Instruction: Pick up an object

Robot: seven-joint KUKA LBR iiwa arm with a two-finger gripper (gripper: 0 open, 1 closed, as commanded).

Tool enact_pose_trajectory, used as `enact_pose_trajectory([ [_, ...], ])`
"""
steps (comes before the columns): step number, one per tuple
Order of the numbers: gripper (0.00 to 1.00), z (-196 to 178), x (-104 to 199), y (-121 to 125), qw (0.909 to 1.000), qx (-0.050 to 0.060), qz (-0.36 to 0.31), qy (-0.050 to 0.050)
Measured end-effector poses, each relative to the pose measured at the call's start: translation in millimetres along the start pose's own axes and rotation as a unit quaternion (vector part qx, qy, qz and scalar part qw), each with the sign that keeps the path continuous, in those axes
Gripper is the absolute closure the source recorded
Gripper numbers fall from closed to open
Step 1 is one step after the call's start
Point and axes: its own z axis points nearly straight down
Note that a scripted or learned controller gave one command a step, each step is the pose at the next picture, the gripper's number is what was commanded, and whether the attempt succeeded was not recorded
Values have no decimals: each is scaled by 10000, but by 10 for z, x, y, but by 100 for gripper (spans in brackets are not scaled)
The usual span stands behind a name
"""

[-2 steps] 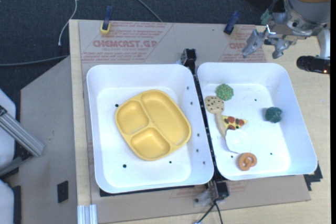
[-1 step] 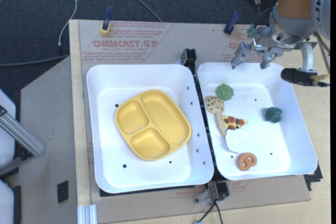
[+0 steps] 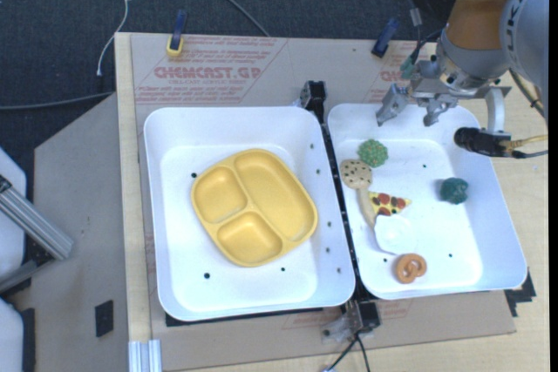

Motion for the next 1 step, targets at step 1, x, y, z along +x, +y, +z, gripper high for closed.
enact_pose_trajectory([
  [1,0,638,4,-18,10000,8,0,3],
])
